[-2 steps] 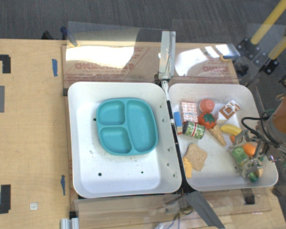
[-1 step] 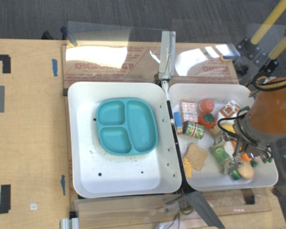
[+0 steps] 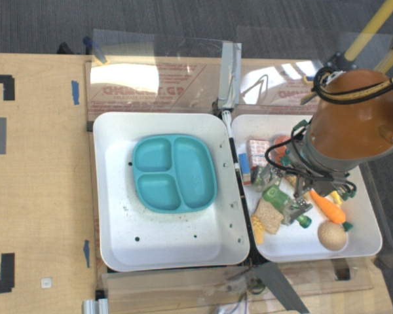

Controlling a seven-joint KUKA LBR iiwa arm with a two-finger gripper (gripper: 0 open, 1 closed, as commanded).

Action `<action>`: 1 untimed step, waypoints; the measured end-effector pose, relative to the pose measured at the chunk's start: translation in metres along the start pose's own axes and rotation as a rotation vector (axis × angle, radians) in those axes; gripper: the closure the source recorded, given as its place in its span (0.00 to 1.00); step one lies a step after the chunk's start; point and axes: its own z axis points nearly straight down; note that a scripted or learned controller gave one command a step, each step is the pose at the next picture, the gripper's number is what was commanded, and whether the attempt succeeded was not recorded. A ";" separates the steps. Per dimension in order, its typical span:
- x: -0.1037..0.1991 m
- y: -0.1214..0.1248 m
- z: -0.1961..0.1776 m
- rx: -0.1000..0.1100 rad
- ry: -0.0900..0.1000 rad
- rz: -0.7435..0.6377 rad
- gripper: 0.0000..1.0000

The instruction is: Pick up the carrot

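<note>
We cannot tell from here whether the fingers of our gripper (image 3: 300, 205) are released or clenched. The carrot (image 3: 329, 206) lies just beside them, on the side toward the bin's (image 3: 368, 237) outer wall, near an egg (image 3: 333, 235). We judge we should centre over its middle and close across its width. It looks smooth, orange, tapered, with a green end.

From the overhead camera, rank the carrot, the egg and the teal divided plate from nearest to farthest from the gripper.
1. carrot, beside the gripper, in the right bin.
2. egg, near that bin's front corner.
3. teal divided plate, in the left bin.
</note>
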 end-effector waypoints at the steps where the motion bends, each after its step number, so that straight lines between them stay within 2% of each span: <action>1: -0.002 -0.038 -0.105 0.004 0.000 0.004 1.00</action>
